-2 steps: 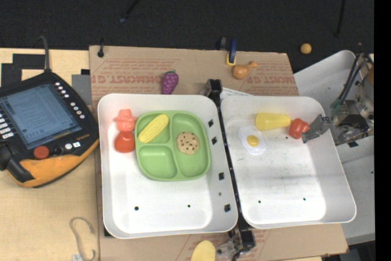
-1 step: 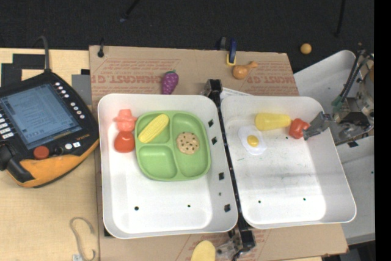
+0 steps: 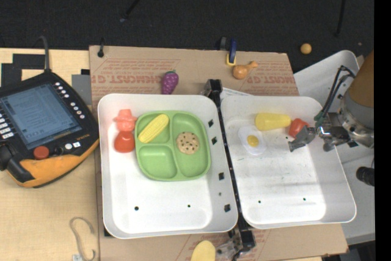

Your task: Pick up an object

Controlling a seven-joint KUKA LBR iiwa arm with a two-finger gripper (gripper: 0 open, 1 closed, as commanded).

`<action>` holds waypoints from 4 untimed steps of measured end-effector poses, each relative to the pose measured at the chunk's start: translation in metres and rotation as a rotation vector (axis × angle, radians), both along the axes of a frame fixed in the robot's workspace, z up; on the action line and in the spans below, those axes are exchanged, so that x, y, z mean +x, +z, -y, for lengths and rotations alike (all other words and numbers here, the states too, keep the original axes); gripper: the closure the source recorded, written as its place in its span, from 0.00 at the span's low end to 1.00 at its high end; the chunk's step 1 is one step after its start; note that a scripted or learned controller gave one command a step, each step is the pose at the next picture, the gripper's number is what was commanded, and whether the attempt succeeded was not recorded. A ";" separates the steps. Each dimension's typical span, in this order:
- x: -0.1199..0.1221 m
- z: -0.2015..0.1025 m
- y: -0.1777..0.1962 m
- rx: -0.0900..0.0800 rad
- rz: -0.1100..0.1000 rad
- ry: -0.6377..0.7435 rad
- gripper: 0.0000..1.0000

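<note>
Red piece (image 3: pixel 297 127) is lying in the right bin (image 3: pixel 293 192), up at about 2 o'clock of the bin floor, just beside the right end of the yellow piece (image 3: pixel 272 121). Jaws (image 3: pixel 311 136) are hovering just at its 4 o'clock, w/ one dark finger (image 3: pixel 300 141) reaching left over the bin floor; can't tell if jaws are apart or together, and nothing is showing between them. Arm is coming in from 3 o'clock. Fried egg toy (image 3: pixel 252 142) is sitting near bin centre-left, at 7 o'clock of the yellow piece.

Left bin (image 3: pixel 159 211) is carrying a green tray (image 3: pixel 165 165) w/ a corn cob (image 3: pixel 151 128) in the upper-left compartment and a cookie (image 3: pixel 188 143) in the upper-right one. Pink-red toy (image 3: pixel 124 130) is standing at 9 o'clock of the tray, touching its edge.

On cardboard at 12 o'clock of the bins: purple grapes (image 3: pixel 169 81) and an orange pear-like toy (image 3: pixel 242 69). Pendant (image 3: pixel 43 125) is resting on the table at 9 o'clock. Yellow item (image 3: pixel 203 250) is lying at 6 o'clock, below the bins.
</note>
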State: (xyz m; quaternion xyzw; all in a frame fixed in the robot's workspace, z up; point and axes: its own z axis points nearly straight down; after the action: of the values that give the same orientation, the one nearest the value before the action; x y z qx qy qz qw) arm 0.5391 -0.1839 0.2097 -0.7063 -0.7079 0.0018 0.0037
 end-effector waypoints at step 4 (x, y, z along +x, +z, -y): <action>-0.006 -0.001 -0.046 -0.003 0.008 -0.011 1.00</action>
State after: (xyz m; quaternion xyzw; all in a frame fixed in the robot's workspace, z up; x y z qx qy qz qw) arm 0.5334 -0.1826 0.1633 -0.7101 -0.7041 -0.0002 -0.0002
